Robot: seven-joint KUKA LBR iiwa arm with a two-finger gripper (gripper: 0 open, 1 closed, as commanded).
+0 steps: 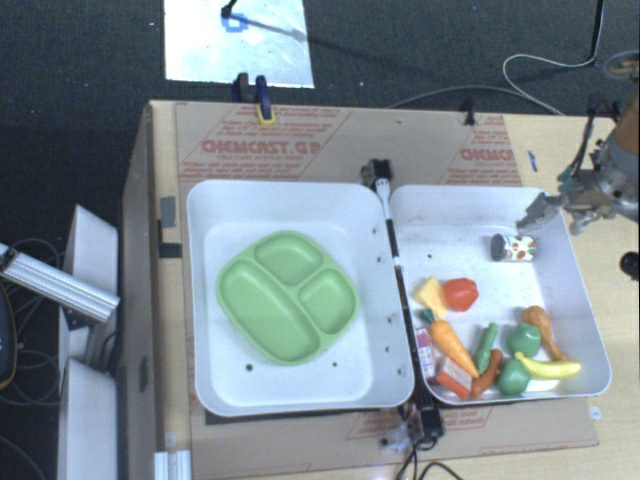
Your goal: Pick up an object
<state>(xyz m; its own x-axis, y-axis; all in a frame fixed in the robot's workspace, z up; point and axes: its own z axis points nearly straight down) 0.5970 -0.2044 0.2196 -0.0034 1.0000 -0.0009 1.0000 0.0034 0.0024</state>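
Note:
My gripper (553, 221) hangs over the far right corner of the right bin (470, 208). Its two fingers are spread open with nothing between them. Just below and left of it lies a small spotted can (513, 248) on its side. Nearer the front of this bin lie a red pepper (460, 293), a yellow wedge (430, 294), a carrot (450, 340), a green pepper (521, 340), a banana (548, 368) and a brown drumstick (540, 323).
A green divided plate (287, 296) lies in the left bin (215, 218). A ridge (392, 238) with clips separates the two bins. Cardboard (300, 138) lines the bench behind them. A cable (545, 68) loops at the back right.

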